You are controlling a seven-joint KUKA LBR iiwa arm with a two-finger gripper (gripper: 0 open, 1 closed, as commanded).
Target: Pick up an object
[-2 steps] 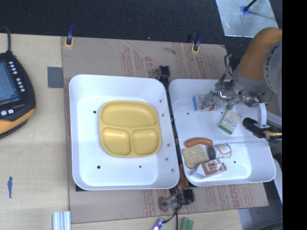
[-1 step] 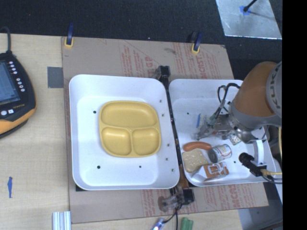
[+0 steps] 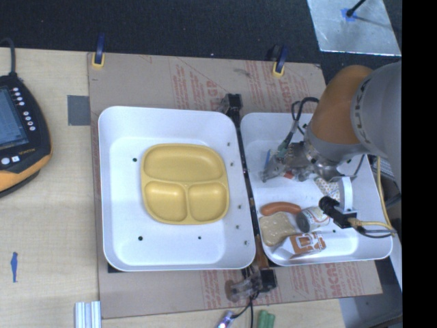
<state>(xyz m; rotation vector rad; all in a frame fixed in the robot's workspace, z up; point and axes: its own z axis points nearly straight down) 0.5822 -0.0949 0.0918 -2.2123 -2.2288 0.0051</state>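
Yellow tray (image 3: 184, 183): divided, in the left bin (image 3: 119, 183).
Right bin (image 3: 369, 248): landmark; hot dog (image 3: 280, 208), bread slice (image 3: 276, 228), small carton (image 3: 308, 243) along its front.
Gripper (image 3: 276, 164): over right bin's rear-left; finger spacing cannot be told.
Advice: centre over one separate item, descend straight, avoid the bin wall.

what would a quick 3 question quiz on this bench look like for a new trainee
1. True or false: the yellow divided tray lies in the right bin.
2. Which item lies right next to the slice of bread in the right bin? A) hot dog sausage B) banana C) spoon
3. Fill in: the gripper is over the ____ bin.

Key:
1. False; the tray lies in the left bin.
2. A; the sausage lies just above the bread in the view.
3. Right; the arm reaches in over it, near the bin's upper left part.
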